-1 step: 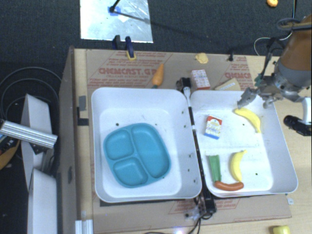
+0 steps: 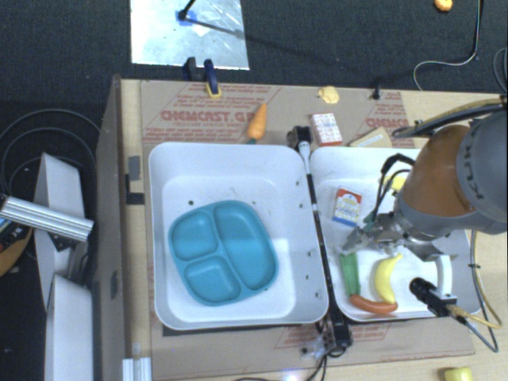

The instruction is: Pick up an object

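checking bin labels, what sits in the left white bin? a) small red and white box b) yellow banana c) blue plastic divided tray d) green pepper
c: the blue plastic divided tray lies in the left white bin, while the banana, the pepper and the box lie in the right bin.

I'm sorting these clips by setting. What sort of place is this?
Most likely a robotics lab bench, not a kitchen: the grey arm reaches over two white bins, toy food such as a banana lies in one, and cables trail over dark carpet.
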